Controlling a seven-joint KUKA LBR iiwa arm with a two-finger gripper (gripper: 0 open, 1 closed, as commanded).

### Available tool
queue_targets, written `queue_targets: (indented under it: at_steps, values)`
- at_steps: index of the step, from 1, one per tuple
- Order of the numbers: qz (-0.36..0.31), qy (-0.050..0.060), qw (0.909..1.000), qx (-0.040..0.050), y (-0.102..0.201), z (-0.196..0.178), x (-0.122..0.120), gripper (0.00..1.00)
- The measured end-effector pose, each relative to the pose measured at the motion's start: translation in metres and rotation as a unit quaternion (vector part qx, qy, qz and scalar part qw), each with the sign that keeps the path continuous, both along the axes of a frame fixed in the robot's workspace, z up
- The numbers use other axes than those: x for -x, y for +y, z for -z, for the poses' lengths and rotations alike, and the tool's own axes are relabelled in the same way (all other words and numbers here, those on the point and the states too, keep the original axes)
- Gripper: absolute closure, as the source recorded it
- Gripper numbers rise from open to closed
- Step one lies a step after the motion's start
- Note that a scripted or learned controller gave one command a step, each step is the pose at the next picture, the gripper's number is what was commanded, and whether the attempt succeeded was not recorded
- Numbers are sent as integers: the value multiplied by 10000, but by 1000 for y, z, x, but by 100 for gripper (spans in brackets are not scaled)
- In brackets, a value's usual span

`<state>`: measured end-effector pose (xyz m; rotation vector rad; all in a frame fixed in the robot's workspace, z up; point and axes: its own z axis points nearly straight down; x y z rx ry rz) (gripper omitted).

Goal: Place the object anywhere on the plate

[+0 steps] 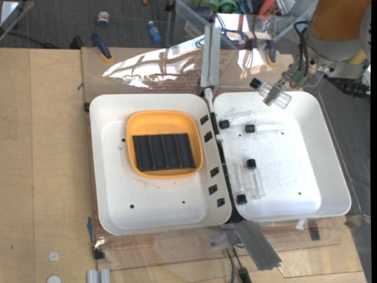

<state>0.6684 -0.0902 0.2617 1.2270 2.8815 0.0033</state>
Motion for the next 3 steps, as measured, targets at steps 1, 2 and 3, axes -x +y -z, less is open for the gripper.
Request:
queue_targets:
  at_steps: [1, 2, 3]
  values:
    - [-1144, 7, 9934, 6, -2, -12, 8, 100]
    - [-1740, -4, 9847, 16, -24, -22, 9, 100]
    - [-1904, -4, 9817, 22, -47, -31, 8, 100]
